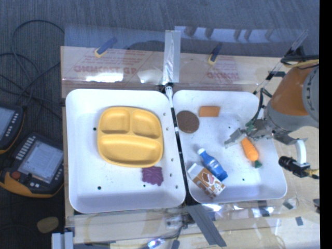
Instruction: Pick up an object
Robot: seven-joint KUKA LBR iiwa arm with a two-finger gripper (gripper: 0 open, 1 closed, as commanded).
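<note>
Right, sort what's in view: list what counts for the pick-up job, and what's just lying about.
For the job:
gripper
carrot beside the gripper
blue bottle
small carton
brown disc
orange block
purple piece
yellow divided plate

Lying about:
handheld controller left of the bench
black cables

Your arm (295,95) enters from the right, orange band uppermost, grey wrist angled down and left. Your claw (244,134) sits low, fingers pointing left; their spread unclear.
</note>
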